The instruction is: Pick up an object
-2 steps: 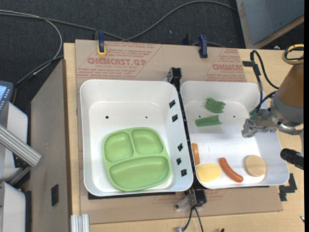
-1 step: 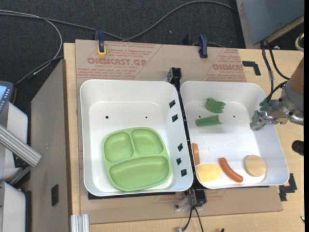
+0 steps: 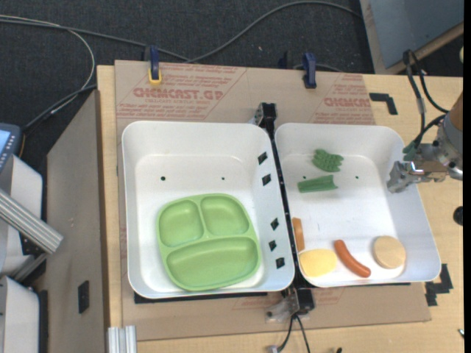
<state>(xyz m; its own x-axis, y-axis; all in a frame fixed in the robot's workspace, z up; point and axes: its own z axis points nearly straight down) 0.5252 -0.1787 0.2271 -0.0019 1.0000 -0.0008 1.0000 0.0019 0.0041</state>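
Note:
The right bin [image 3: 412,219] holds several food toys: a dark green leafy piece [image 3: 327,159], a green bean-like piece [image 3: 317,184], a thin orange stick [image 3: 298,234] by the left wall, a yellow piece [image 3: 318,262], a red-orange sausage [image 3: 352,258] and a tan round bun [image 3: 388,253]. My gripper [image 3: 403,175] hangs at the bin's right rim, at the view's right edge, apart from all of them. Nothing shows between its fingers.
The left bin [image 3: 140,197] holds a light green divided plate [image 3: 208,240]. Black clips line the wall between the bins [image 3: 276,197]. Cables hang by the arm at the upper right. Blue clamps hold the cardboard base at the back.

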